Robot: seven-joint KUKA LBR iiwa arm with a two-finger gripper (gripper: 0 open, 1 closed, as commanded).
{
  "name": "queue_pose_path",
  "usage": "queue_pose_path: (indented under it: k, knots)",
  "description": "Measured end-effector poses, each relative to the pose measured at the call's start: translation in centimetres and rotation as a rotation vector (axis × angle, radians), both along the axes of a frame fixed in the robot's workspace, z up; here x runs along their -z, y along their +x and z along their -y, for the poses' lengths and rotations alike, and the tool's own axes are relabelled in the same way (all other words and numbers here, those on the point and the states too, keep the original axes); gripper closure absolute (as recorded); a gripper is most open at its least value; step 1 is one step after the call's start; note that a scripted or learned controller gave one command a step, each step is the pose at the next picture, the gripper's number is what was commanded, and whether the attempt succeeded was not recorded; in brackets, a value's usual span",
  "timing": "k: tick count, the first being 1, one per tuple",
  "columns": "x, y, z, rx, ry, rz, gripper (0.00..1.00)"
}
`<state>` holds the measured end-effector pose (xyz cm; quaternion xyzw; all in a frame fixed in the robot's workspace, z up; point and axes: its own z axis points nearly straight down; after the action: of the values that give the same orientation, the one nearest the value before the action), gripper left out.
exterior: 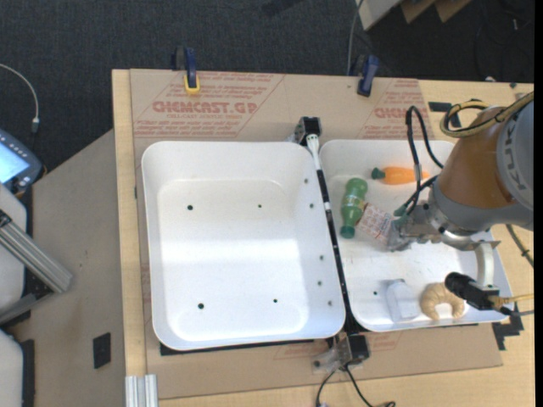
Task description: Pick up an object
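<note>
Gripper (405, 231), finger state indiscernible, low in right bin (373, 312) beside a small packet (374, 221); green bottle (352, 203) just left, carrot (399, 175) above, croissant (443, 302) and clear piece (399, 298) near front; left bin (161, 253) beside.

My arm (496, 181) is a thick grey cylinder with a broad orange band wrapped round it above a paler grey wrist ring. A black cable (414, 151) loops along its near side, and the gripper (405, 232) end looks dark grey and blocky.
</note>
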<state>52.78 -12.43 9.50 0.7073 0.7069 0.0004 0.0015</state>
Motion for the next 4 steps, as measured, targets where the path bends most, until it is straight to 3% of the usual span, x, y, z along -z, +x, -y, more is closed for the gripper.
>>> queue_pose_path:
  k: [4]
  knots:
    - [-3.9,0.1,0.1,0.002,-0.004,0.006,1.00]
